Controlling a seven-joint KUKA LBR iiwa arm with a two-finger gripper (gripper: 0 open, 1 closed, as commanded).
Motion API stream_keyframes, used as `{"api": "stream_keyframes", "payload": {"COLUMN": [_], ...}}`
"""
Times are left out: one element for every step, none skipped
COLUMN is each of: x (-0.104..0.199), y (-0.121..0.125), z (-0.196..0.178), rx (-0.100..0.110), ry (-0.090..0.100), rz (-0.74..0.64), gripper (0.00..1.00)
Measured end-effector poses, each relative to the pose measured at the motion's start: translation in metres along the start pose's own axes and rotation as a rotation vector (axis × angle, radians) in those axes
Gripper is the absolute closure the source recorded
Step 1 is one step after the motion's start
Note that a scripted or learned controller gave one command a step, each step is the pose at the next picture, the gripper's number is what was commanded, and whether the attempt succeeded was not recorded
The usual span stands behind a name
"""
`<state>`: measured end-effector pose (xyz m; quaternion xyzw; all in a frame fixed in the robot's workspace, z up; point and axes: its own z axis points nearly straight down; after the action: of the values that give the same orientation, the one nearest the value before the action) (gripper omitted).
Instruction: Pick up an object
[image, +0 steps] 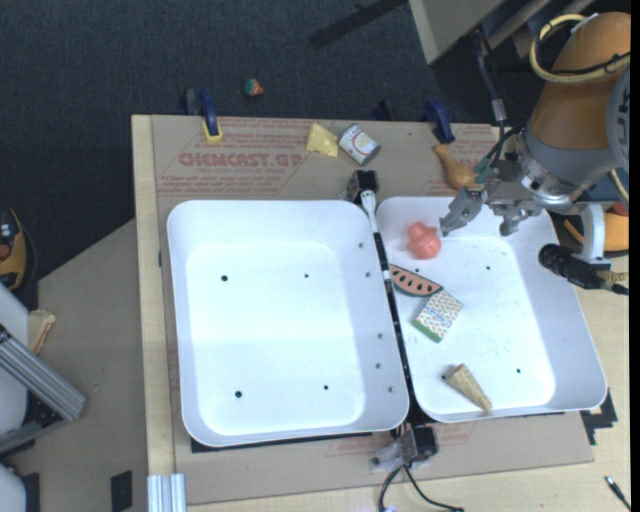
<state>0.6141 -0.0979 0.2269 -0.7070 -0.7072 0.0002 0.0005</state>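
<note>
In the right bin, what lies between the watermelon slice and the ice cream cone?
The camera view shows a small patterned box between the watermelon slice and the ice cream cone.

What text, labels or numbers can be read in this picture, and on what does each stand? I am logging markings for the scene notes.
"CHEMCAST G P" in red print, partly cut off, on the brown cardboard sheet under the bins.
Small green and white patterned box in the right white bin: print too small to read.
Small white and grey carton on the cardboard: markings too blurred to read.
</note>
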Motion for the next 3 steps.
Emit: {"api": "stream_keyframes", "payload": {"x": [0.050, 0.076, 0.061], "y": [0.050, 0.031, 0.022], "z": [0.044, 0.042, 0.042], "rx": [-0.004, 0.002, 0.002], "ry": [0.000, 0.001, 0.000], "rz": [-0.005, -0.002, 0.002], "gripper": [0.00, 0.00, 0.00]}}
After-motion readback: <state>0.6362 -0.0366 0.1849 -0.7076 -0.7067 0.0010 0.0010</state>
